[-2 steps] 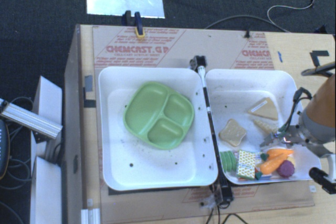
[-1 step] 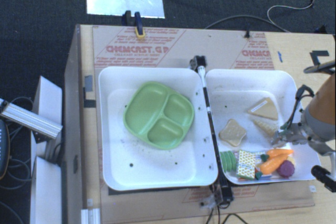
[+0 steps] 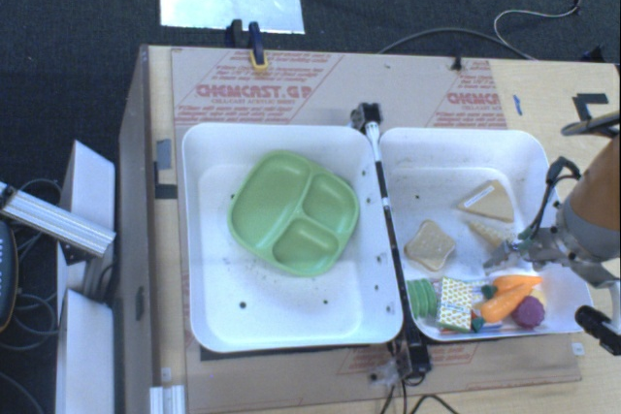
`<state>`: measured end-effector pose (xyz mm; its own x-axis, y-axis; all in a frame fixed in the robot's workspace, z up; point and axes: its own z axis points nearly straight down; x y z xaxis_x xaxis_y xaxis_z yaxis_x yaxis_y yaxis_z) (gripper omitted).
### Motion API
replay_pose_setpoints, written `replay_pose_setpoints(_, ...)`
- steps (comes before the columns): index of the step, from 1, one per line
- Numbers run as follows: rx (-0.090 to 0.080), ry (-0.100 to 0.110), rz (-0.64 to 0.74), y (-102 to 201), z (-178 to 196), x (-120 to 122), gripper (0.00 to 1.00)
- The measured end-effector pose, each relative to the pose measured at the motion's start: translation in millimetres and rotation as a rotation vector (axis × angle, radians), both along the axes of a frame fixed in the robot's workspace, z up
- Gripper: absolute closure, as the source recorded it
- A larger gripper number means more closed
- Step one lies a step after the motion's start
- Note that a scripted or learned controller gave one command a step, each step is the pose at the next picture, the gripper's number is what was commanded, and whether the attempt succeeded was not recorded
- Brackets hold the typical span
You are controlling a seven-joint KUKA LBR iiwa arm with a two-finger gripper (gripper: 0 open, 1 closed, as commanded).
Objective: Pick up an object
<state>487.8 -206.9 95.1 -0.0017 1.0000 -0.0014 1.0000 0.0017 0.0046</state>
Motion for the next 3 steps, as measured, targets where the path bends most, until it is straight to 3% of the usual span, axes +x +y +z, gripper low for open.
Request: replay_pose_setpoints(3, 0.001, 0.002, -0.001, 0.4, -10.7, -1.0, 0.00)
